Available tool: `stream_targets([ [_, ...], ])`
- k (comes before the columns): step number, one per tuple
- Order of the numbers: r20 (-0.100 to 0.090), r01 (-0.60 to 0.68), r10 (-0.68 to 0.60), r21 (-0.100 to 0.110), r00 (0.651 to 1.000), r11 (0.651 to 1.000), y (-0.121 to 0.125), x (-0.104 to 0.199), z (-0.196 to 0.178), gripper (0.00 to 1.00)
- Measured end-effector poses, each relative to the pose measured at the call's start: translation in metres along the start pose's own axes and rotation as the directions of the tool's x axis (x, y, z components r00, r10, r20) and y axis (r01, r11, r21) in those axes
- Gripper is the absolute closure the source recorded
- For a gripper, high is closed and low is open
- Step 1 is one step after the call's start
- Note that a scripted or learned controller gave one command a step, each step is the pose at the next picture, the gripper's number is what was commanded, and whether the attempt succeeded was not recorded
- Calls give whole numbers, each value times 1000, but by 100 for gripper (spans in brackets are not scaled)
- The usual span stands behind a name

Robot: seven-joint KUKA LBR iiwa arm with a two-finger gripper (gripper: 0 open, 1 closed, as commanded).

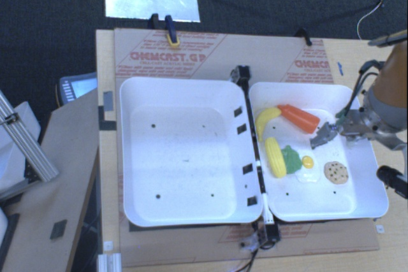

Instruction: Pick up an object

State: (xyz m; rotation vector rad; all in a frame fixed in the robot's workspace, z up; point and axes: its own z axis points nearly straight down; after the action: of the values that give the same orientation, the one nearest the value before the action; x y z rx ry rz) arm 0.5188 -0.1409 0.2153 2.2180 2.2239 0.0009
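A: Dark carpet surrounds the desk [210, 51], which carries a cardboard sheet and two white bins side by side. What's in them?

B: From the one overhead view, the left bin [182, 150] has only a bare floor with a few small dark dots. The right bin [363, 204] holds all the toys: a banana [266, 119] and a carrot [298, 117] near its far wall, a corn cob [275, 157] just beside a green piece [292, 159], a small yellow ball [307, 162], and a cookie [336, 172] nearer the front right.

A: Why are they all on one side?

B: I'd guess it keeps the targets within reach of the arm, which comes in from the right, and leaves the other bin free as a drop spot.

A: And the hand?

B: The hand [320, 136] is low inside the right bin, tilted toward the left, just beside the carrot's right end and above the cookie. Whether its tips touch anything, I can't say.

A: Is it open or closed?

B: I cannot tell; it is small and dark here. Nothing shows between the tips, so I wouldn't call anything held.

A: So which object is it after?

B: Judging by position, the carrot is nearest, lying flat on the bin floor, with the ball and cookie near too.
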Motion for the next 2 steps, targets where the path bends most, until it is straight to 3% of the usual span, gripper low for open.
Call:
stream_targets([
  [1, -1, 6, -6, -1, 1000, 1000, 88, 28, 62, 0],
  [2, 5, 4, -4, -22, 1000, 1000, 153, 19, -142, 0],
])
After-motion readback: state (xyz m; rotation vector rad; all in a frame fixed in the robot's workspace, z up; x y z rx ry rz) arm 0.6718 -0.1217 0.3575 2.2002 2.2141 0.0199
